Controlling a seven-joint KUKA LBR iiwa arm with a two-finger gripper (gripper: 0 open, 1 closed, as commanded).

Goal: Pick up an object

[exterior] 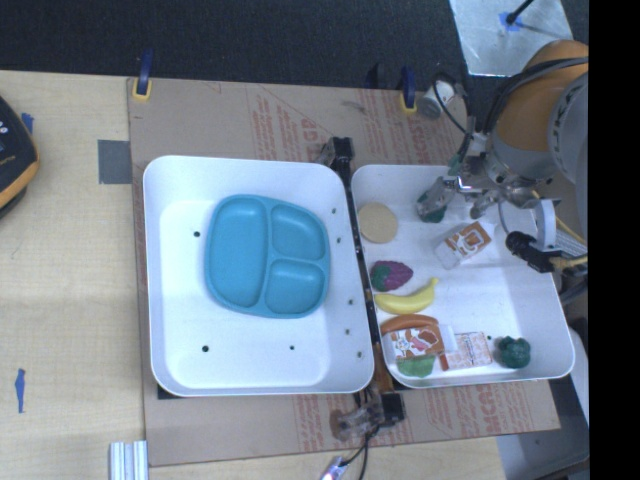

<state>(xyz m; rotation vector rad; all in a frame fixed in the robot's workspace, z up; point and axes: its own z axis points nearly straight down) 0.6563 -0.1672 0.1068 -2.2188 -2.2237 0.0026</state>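
Note:
My gripper [456, 206] hangs over the back of the right bin [545, 298], open, with nothing between its fingers. Just in front of it lies a small brown-and-white packet [466, 242]. To its left sits a round tan disc [378, 222]. Nearer the bin's left wall are a purple fruit [391, 274] and a yellow banana [405, 298]. Along the front edge lie an orange-and-white pouch [412, 340], a red-and-white packet [466, 351] and a dark green lump [513, 352].
The left bin [170, 318] holds a blue divided plate [268, 255]. The grey arm with its orange band [540, 98] and cables crowd the right bin's back right corner. A black divider [358, 268] runs between the bins.

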